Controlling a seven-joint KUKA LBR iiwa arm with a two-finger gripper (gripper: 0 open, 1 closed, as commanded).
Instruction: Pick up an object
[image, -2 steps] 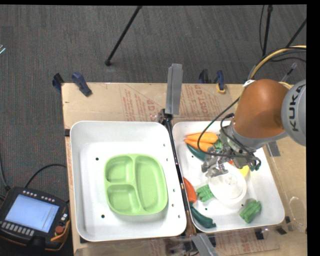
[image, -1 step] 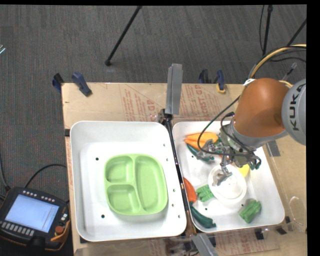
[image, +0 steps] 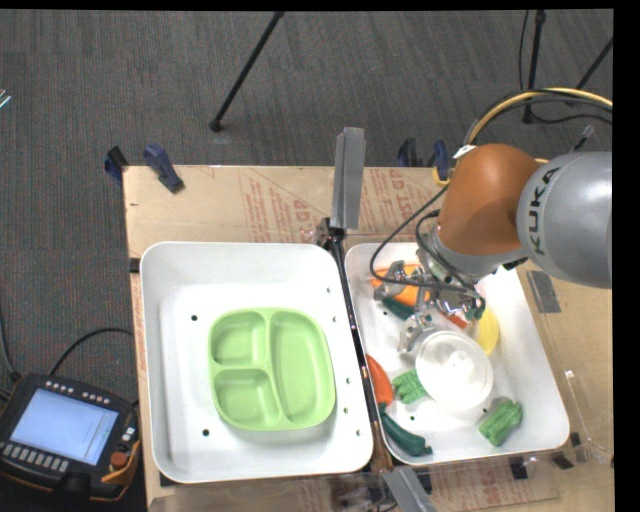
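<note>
Camera view, looking down at a slant. The surface (image: 230, 205) carries two shallow white bins side by side. The left bin (image: 165, 300) holds a light green divided plate (image: 270, 370), three compartments, lying flat near the bin's middle.

The right bin (image: 545, 395) holds the clutter. A white round lidded cup or bowl (image: 455, 372) sits near its middle. Just to its right, partly hidden, is a yellow piece (image: 487, 330). A small green block (image: 408, 387) touches the white item's lower left edge. Another green piece (image: 500, 421) lies near the bin's lower right corner. An orange carrot-shaped item (image: 379, 378) lies along the left wall, and a dark green curved item (image: 405, 436) sits below it near the front edge. An orange item (image: 398, 296) shows at the upper left, partly under the arm.

The arm (image: 560, 215) reaches in from the right, its orange band (image: 485, 200) over the right bin's back half. The claw (image: 430, 310) hangs low over the bin, just above the white item. Cannot tell from this angle how it is set or whether anything is in it.
</note>
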